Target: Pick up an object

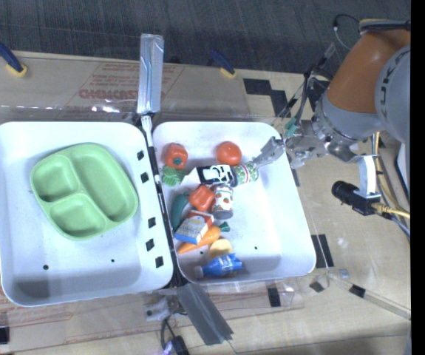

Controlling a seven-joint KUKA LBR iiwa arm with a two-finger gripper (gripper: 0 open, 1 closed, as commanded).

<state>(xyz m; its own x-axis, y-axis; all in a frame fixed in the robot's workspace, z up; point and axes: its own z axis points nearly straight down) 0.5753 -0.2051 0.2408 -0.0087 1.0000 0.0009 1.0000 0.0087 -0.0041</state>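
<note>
The right bin [286,220] holds a heap of small toys. At its back lie an orange fruit [175,155] and a red-orange ball [228,153]. Below them are a black-and-white item [216,174] and a small green-and-white piece [246,172]. Further forward sit a red toy [201,197], a white can [224,200], a blue-and-yellow packet [191,230], an orange carrot [206,237] and a blue bottle [223,266]. My gripper [270,151] hangs low over the bin's back right corner, just right of the green-and-white piece; whether it touches that piece I cannot tell.
The left bin [20,257] carries a green divided plate [85,189]. A taped metal strip [150,72] rises behind the wall between the bins. The arm's grey wrist and cables [345,143] reach over the right bin's right rim.
</note>
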